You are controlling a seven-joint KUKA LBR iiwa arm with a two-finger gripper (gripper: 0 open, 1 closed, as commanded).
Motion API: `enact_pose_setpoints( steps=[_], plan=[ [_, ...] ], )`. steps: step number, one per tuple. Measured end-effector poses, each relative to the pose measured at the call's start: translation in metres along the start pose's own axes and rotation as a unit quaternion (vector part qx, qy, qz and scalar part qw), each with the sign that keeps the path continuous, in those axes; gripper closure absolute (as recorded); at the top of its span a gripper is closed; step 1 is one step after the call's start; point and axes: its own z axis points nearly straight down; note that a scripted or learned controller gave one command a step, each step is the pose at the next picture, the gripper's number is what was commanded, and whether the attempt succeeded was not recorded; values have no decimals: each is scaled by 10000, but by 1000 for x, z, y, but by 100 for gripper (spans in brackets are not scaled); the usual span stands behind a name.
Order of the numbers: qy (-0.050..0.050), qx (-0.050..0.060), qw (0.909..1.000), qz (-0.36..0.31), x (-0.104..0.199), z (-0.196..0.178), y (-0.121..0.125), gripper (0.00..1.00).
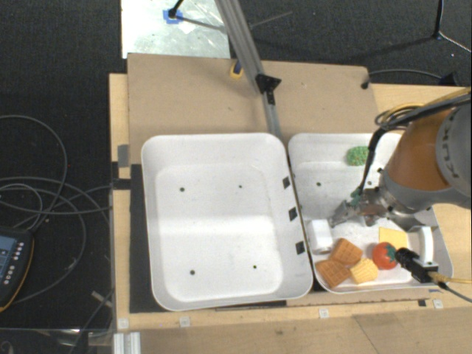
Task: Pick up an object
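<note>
The right bin (317, 157) holds several small objects. A green lump (358, 155) lies near its far edge. Along the near edge sit a white block (320, 235), two brown waffle pieces (345, 253) (332, 272), a yellow waffle piece (364, 271), a red tomato-like ball (384, 255) and a yellow wedge (393, 237). My gripper (346, 212) hangs low over the middle of this bin, just behind the white block and the waffle pieces. The arm's orange band (414, 161) rises behind it to the right. Nothing shows in its grasp.
The left bin (214, 220) lies beside the right one, joined by black clips (292, 213). A slanted metal pole (243, 39) crosses the brown board behind the bins. Cables lie on the dark floor at left (37, 190).
</note>
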Motion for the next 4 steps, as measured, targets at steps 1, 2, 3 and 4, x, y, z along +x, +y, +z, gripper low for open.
enact_pose_setpoints(
  steps=[1, 2, 3, 4],
  plan=[
    [-7, -35, 10000, 2, -1, -14, 2, 100],
    [-12, -51, 10000, -26, 3, -59, 7, 100],
    [-14, -63, 10000, -30, 13, -117, 8, 100],
    [-13, -47, 10000, -26, 13, -142, 10, 100]
  ],
)
